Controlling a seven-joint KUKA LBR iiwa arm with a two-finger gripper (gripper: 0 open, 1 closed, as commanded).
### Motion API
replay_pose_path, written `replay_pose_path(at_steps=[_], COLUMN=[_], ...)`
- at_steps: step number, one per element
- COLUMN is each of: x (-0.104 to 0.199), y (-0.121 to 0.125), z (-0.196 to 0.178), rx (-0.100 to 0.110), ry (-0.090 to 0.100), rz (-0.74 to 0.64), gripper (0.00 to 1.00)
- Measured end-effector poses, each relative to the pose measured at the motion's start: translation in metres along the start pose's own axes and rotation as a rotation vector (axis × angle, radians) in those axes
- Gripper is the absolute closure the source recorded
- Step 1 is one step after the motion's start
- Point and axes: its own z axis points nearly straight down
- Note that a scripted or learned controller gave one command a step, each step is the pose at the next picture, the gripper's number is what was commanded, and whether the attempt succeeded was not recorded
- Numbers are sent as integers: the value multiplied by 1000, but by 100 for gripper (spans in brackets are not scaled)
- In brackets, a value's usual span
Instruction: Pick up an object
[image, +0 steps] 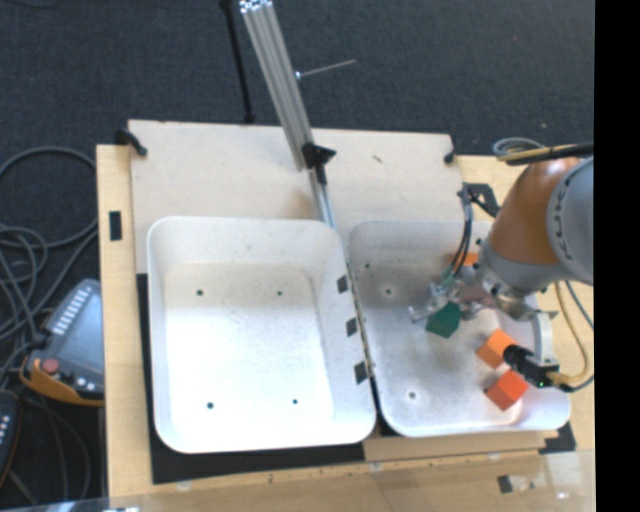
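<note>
At the near right corner of the right-hand shallow white plastic bin (400, 418), a small orange cube (505, 390) is sitting close to the rim. A second, flatter orange block (492, 350) is lying just beyond it, with its right side partly covered by the robot's own hardware.

Farther in, near the middle of the same bin, a small dark green block (443, 321) is resting tilted, right at the tip of the tool (440, 302). The tool is hanging directly over the block's far edge. The view is too blurred there to say whether the tool is clenched, released or grasping the block, or whether the block is touching the bin floor.

The grey arm with its orange band (525, 215) is reaching in from the right, hiding the bin's far right corner. A tiny orange speck (458, 262) is peeking out beside the arm, too small to identify.

The left-hand shallow white plastic bin (250, 330) is lying beside the right one, their rims touching. Both are standing on the pale wooden table (240, 180).

At the far side, a slanted aluminium pole (280, 80) is running up out of the picture. On the floor to the left, a grey handheld controller (75, 335) is being cut off by the frame edge.
</note>
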Motion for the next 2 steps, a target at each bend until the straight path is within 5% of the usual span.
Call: replay_pose_path(at_steps=[1, 2], x=[0, 70], y=[-1, 12], z=[-8, -61], rx=[3, 1], ry=[3, 6], rz=[6, -9], gripper=[100, 100])
